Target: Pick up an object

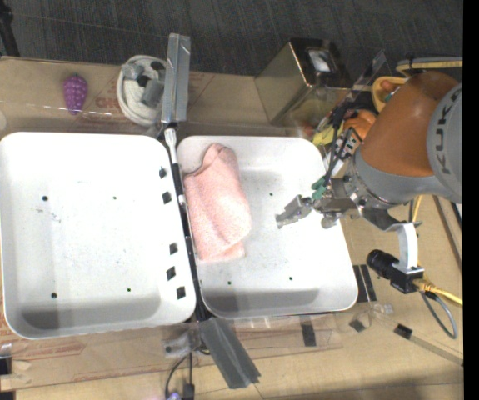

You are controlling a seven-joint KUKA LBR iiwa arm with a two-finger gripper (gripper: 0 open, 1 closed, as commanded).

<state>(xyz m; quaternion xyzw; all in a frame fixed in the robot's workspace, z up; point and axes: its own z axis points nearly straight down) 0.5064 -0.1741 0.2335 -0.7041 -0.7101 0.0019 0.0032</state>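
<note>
status: pick not yet done; the whole grasp remains, judged from how things lie. the gripper (293, 212) sits low over the right bin (322, 294), in its right half, with the arm (401, 152) reaching in across that bin's right rim. the fingers (287, 217) point left toward the towel; their tips look close together with nothing between them, but the view is too small to fix how far apart they stand, so their opening cannot be told. the towel (216, 200), pink and folded, lies in the left part of the right bin, its long edge just beside the wall shared with the left bin (22, 223). towel and gripper are apart, with bare bin floor between them. remaining steps, as a judgement: close the gap to the towel, descend, clamp on a fold, lift. cloth may slip or only partly rise. the left bin floor shows small dark marks. farther back on the worktop (31, 86), beyond the bins, lie a purple object (75, 92) and a white roll (142, 86).
</note>
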